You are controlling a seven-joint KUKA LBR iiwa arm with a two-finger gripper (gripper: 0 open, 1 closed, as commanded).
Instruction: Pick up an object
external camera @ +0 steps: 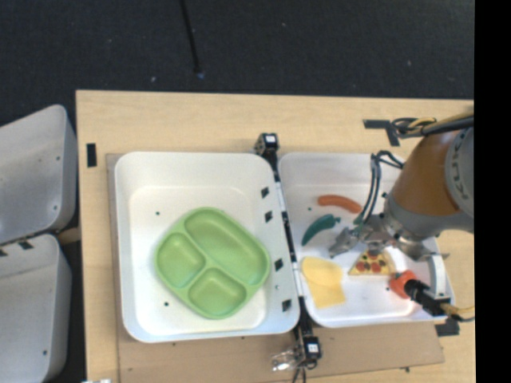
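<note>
In the right bin (319, 170) lie an orange-red chili-like piece (338, 203), a dark green pepper-like piece (318, 227), a yellow flat piece (323, 281), a pizza-slice toy (370, 265) and a small red-orange object (402, 283). My gripper (357, 240) hangs low over the bin's middle, just above the pizza slice and right of the green piece. Nothing shows clearly between its fingers. The arm's orange band (431, 178) rises behind it.
The left bin (132, 214) holds a green divided plate (211, 262). A black-clipped divider (281, 222) separates the two bins. Cables (399, 126) trail at the bench's back right. White chair-like shapes (32, 182) stand left of the bench.
</note>
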